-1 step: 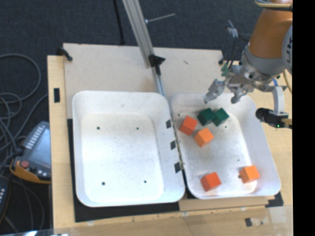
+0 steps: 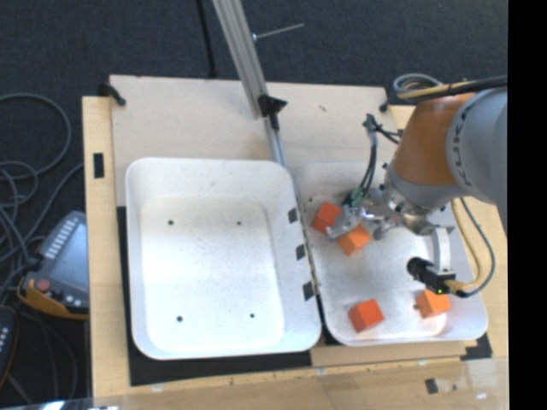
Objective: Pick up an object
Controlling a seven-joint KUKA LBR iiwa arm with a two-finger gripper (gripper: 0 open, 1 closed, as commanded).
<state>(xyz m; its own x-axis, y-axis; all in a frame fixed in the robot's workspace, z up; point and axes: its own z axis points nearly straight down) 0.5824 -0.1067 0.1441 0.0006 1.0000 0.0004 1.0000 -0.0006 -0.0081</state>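
Front orange block [image 2: 367, 315] visible; arm [image 2: 436, 156] hides end effector [image 2: 352, 226] fingers.

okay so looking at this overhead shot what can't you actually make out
- Gripper: finger state unreadable in the camera view; too small and blurred beside two orange blocks.
- Right bin: upper right part hidden under the arm.
- Arm: cut off at the right.
- Handheld controller: cropped by the left edge.

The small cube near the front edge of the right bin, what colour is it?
Orange. The small orange cube shows best in the camera view, lying in the shallow white right bin.
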